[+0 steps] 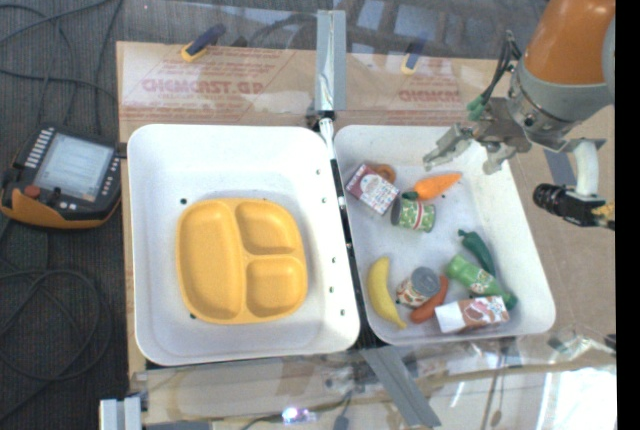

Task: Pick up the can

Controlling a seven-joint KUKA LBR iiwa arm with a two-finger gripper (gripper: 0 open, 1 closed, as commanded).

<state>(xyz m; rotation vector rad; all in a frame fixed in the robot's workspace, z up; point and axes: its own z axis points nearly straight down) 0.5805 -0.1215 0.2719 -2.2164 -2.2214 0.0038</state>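
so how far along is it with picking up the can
Nothing looks done yet. The can lies in the right bin, near its front edge, between the banana and the green bottle. The claw hangs open over the bin's far edge with nothing between its fingers. Left: reach the can, grip and lift it.

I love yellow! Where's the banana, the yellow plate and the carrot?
banana (380, 291): camera view, middle of its curved body
yellow plate (206, 255): camera view, floor of its big compartment
carrot (438, 186): camera view, middle of its orange body
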